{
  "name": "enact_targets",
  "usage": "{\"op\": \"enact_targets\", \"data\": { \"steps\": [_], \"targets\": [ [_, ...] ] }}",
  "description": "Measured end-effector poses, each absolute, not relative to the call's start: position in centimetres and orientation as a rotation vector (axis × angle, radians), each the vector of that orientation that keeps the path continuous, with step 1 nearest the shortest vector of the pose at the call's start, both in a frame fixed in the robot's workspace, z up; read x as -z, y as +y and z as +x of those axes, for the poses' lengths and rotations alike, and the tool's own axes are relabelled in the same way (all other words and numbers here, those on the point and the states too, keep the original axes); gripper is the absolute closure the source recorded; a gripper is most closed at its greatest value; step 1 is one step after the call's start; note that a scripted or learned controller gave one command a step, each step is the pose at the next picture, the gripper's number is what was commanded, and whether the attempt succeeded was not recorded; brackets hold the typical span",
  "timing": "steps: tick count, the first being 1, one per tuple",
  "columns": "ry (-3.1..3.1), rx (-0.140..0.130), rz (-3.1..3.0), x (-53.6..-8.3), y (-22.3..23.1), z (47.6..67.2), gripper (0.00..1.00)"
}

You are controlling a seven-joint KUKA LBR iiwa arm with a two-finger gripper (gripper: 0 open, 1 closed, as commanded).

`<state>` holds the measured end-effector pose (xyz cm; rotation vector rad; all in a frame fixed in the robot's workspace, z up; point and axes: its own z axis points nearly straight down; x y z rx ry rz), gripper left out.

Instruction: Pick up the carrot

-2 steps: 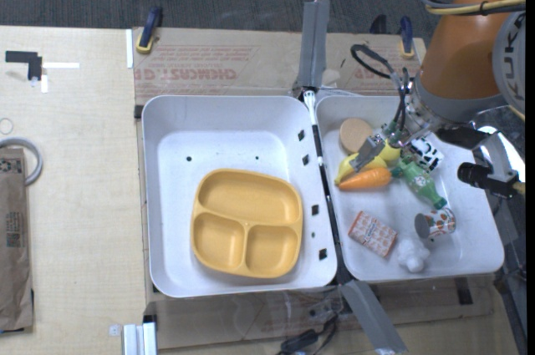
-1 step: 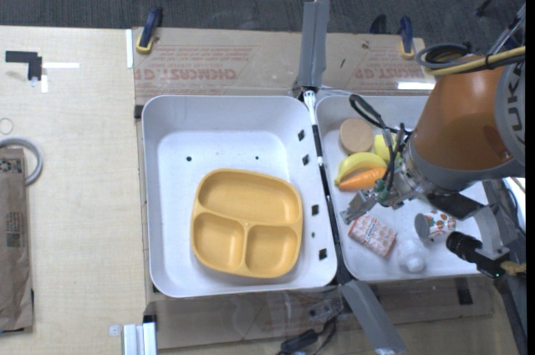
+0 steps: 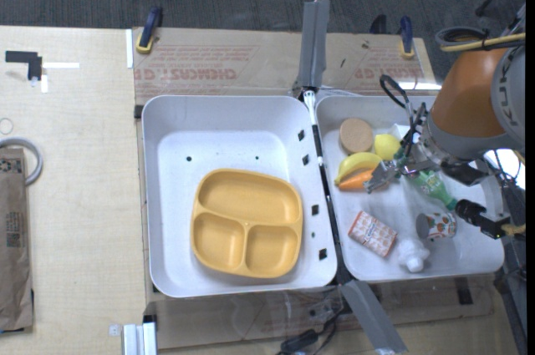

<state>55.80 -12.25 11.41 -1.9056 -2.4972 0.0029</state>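
Lying roughly left-right, carrot point(image 3: 356, 180) under banana point(image 3: 358, 165); tool point(image 3: 384, 176) at right end, opening unclear.

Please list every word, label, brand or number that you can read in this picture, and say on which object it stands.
Flat brown cardboard sheet behind the two bins: red block print, upside down from this view, too blurred to spell out with certainty.
Small red and white packet in the right bin: print too small to read.
Brown paper bag at the left edge: dark marks, unreadable.
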Motion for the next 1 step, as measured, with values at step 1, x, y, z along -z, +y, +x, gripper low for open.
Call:
{"op": "enact_targets", "data": {
  "steps": [1],
  "targets": [
    [-2.426, -0.002, -1.994, -9.12, -9.91, 56.63, 0.0]
  ]
}}
